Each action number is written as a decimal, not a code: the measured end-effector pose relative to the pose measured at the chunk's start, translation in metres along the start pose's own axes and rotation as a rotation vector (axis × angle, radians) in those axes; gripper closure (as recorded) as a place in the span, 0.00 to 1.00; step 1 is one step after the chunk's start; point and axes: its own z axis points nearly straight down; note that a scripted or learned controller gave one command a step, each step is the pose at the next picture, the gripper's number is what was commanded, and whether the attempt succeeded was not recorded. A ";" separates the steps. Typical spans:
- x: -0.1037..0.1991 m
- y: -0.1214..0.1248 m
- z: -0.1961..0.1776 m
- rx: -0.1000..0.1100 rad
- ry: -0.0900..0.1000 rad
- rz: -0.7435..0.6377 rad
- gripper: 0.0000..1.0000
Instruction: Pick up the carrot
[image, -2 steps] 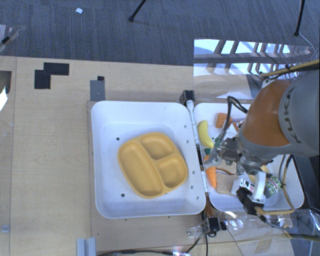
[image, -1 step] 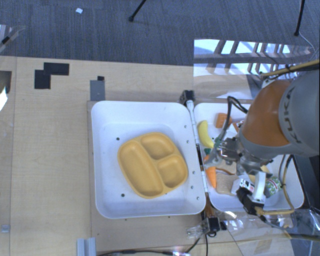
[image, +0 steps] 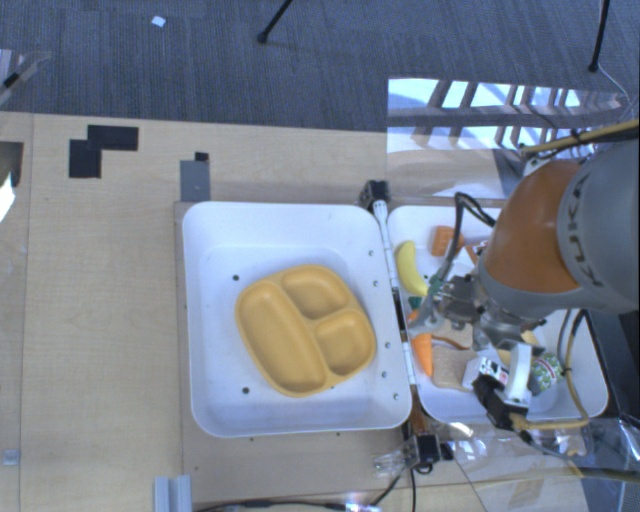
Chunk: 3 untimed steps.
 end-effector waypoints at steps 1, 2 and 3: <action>-0.066 0.016 0.087 -0.006 0.000 -0.033 0.00; -0.080 0.072 0.094 -0.012 0.004 0.210 0.00; -0.117 0.035 0.094 -0.016 0.008 0.290 0.00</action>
